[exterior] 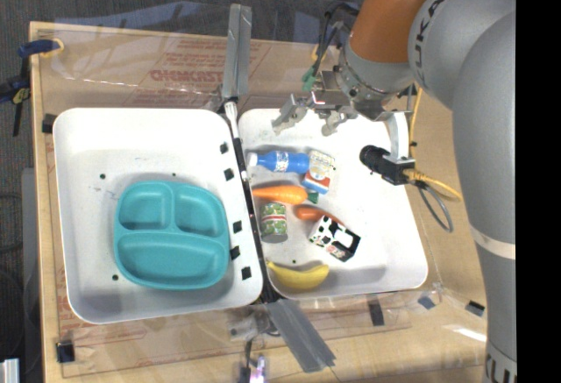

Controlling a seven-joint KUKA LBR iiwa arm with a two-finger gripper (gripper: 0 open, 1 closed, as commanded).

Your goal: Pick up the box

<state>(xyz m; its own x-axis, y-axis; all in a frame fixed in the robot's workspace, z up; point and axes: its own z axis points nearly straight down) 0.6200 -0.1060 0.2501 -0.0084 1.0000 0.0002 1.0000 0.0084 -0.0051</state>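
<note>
Right bin (399,237), contents and tool.

Box (334,237): small carton, black and white pattern, lying tilted at about 5 o'clock from the bin's centre, near the front wall. Judged light and stiff, thin card that would dent under hard squeeze; printed faces likely a little slick. Best taken across its two shorter opposite sides from above, since one side is close to the carrot end.

Gripper (312,114): hangs over the bin's far edge, at 12 o'clock from the box and well apart from it. Two fingers spread wide, nothing between them.

Neighbours of the box:
- Carrot (282,194), orange, at 10 o'clock, with a second orange piece (308,213) just beside the box's upper corner.
- Can (273,221), green label, upright, at 9 o'clock.
- Banana (298,274), at 7 o'clock, along the front wall.
- Bottle (282,162), blue and white, lying flat at 11 o'clock.
- Small packet (321,171), white with red, at 12 o'clock.

Left bin (79,162): one teal divided tray (169,234), resting flat.
</note>
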